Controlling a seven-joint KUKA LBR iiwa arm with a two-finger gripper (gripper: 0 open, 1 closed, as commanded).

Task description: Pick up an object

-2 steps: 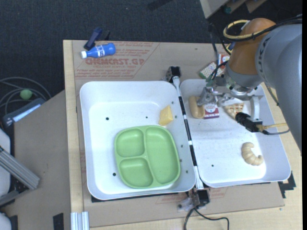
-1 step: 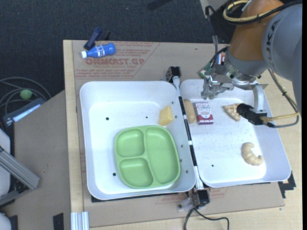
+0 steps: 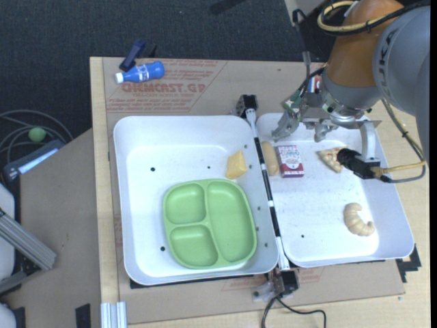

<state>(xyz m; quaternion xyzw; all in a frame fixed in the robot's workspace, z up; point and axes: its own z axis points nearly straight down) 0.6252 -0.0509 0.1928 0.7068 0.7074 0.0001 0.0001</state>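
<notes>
Green divided plate (image 3: 208,223) fills the left bin (image 3: 136,137), lower centre; croissant (image 3: 358,219) lies loose lower right. End effector (image 3: 321,123) hangs over the right bin's (image 3: 389,241) upper edge near the red box (image 3: 291,160), likely lining up a pick; grip state: can't tell.

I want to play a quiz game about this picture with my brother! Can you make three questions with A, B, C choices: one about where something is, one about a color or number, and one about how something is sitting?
1. Where is the croissant?
A. In the right bin
B. In the left bin
C. On the floor

2. How many sections does the green plate have?
A. One
B. Three
C. Six

3. How is the blue-and-white bottle sitting?
A. Standing inside a bin
B. Lying on its side on the bench behind the bins
C. Stacked on the plate

Answers:
1. A, it lies near the front corner of the right bin.
2. B, two sections at the back and one at the front.
3. B, it lies flat on the bench, outside the left bin.
</notes>
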